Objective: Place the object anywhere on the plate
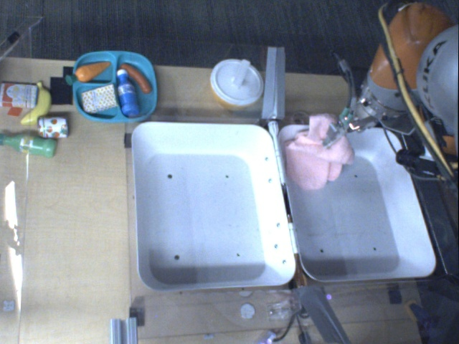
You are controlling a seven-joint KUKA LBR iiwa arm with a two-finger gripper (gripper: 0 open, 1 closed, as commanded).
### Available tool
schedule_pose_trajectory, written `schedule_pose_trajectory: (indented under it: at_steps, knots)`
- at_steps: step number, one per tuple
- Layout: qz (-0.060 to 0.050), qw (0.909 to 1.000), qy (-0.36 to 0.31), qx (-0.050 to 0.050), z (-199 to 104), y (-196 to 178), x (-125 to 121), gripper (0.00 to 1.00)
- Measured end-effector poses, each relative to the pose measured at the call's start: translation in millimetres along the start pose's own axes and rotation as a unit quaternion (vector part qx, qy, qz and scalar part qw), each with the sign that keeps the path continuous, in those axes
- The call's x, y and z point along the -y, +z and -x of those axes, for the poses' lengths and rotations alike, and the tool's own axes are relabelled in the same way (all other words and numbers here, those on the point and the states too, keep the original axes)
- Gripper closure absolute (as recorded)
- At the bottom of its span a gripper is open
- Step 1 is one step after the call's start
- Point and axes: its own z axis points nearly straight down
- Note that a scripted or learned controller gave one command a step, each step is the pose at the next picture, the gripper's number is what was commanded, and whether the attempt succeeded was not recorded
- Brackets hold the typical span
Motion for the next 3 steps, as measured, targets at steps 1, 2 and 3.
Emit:
schedule_pose_trajectory:
  at_steps: [1,2,3]
  knots:
    - [0.0,1.0,-0.004,0.0,-1,-44,-3,1.0]
    - [0.0,0.9788,-0.205,-0.001,-54,-37,-5,1.0]
    - [0.001,0.918,-0.397,-0.001,-111,-48,1,1.0]
